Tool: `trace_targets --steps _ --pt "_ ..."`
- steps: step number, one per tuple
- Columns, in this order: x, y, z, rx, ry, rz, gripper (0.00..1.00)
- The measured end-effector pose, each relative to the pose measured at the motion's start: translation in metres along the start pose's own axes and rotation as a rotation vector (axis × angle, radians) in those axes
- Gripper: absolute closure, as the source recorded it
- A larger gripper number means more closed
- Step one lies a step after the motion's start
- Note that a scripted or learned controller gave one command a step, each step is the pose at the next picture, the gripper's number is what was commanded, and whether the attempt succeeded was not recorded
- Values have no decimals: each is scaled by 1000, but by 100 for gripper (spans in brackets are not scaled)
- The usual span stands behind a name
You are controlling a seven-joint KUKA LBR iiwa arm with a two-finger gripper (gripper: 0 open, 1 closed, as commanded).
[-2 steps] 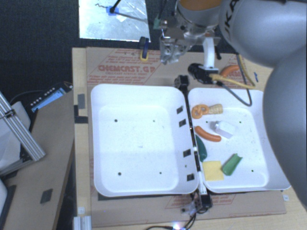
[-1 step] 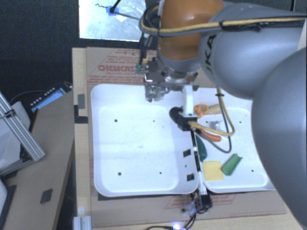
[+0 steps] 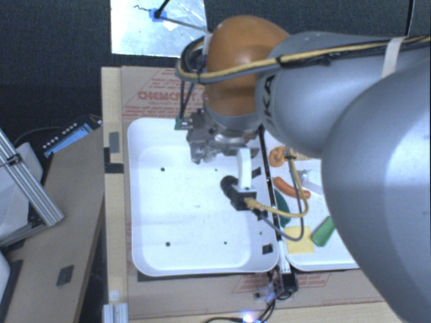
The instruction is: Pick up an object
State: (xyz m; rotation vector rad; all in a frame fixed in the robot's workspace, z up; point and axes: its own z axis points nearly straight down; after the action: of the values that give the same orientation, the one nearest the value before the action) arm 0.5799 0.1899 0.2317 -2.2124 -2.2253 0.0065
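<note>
1. Left bin (image 3: 161, 207): white floor, with the tool (image 3: 203, 147) hanging over its far side.
2. Cannot tell whether released or clenched; nothing visibly grasped.
3. Right bin (image 3: 330, 264): orange stick (image 3: 295, 189), yellow block (image 3: 301, 242) and green piece (image 3: 323, 231), lying near together.
4. Probably the approach step; next calls for swinging right over one piece, then lowering.

left bin (image 3: 168, 227): floor pretty much bare, wide open to come in from left and front. arm (image 3: 323, 93) hangs over its back right corner, so that bit's blocked.
right bin (image 3: 330, 266): visible strip crowded, with orange ring-ish thing (image 3: 277, 157), orange carrot-like stick (image 3: 294, 188), green cylinder (image 3: 322, 230) and yellow block (image 3: 301, 243) close together, only narrow gaps. rest hidden under arm, can't tell.
</note>
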Motion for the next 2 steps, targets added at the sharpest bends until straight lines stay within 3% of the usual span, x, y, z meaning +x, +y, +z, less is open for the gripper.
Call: trace_targets --steps 1,2 --pt "48 -60 52 3 1 -3 100" --pt "-48 -78 -23 -12 -1 13 100"
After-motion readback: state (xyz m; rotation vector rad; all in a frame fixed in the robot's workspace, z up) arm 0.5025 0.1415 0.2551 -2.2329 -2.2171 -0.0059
